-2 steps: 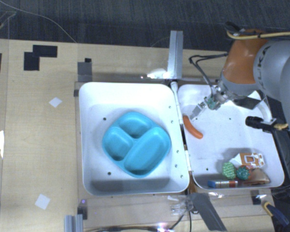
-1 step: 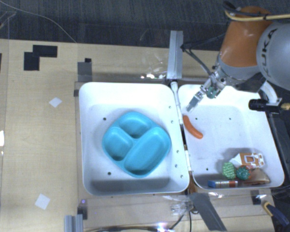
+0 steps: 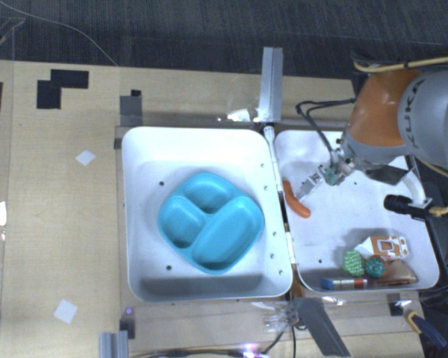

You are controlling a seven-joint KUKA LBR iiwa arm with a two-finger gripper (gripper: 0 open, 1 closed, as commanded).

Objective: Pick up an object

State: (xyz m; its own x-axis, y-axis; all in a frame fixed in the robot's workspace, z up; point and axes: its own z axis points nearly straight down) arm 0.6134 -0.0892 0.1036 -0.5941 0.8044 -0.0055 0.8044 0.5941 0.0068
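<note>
Left bin point(image 3: 142, 200): blue divided tray point(image 3: 210, 221), centred. Right bin point(image 3: 433, 271): orange carrot point(image 3: 296, 201) at left wall, gripper point(image 3: 308, 188) just beside it, jaws slightly apart, holding nothing. Green ball point(image 3: 353, 262), teal ball point(image 3: 375, 268), carton point(image 3: 389, 246), marker point(image 3: 343, 283) along near edge. Bench point(image 3: 52, 222) tan.

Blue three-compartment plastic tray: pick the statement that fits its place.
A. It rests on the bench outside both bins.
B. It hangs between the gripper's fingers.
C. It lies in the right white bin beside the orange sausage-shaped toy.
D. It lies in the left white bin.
D: the blue three-compartment plastic tray lies flat on the floor of the left white bin, across the divider from the gripper.
</note>
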